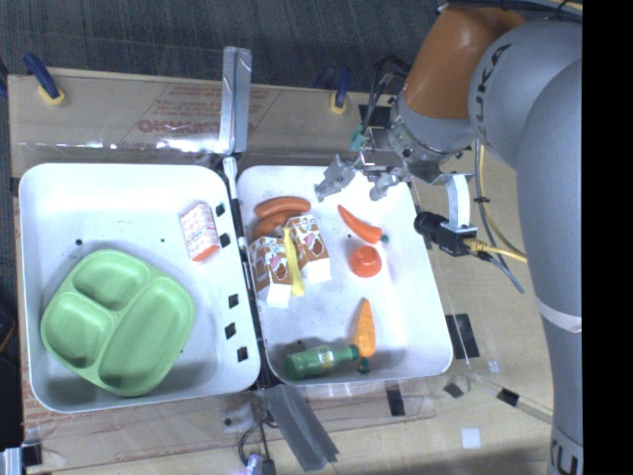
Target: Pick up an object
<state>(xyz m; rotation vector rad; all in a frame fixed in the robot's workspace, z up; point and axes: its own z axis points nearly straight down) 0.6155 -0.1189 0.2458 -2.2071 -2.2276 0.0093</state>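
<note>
Arm: grey arm with an orange band comes in from the right, its wrist over the far right corner of the right bin.
Gripper: two-finger metal gripper [354, 178] hangs over the far edge of the right white bin [427, 305], fingers spread apart with nothing between them.
Nearest object: glossy orange-red chilli pepper [360, 225] lies just near of the fingers, slanting toward the right wall.
Beside it: small round red tomato [366, 260], just near of the pepper, apart from it.
Left side of the right bin: two brown sausages [278, 214] at the far end; two printed white cartons [290, 254] with a yellow strip between them crowd the dividing wall.
Near edge: green bottle [321, 359] lies on its side along the near wall; an orange carrot [365, 328] stands just far of its cap end.
Open room: bare floor in the middle of the right bin, between the cartons and the tomato.
Left bin: green three-compartment plastic plate [117, 319] fills the near half; a small red-and-white carton [200, 232] sits toward the far right, clear of the walls.
</note>
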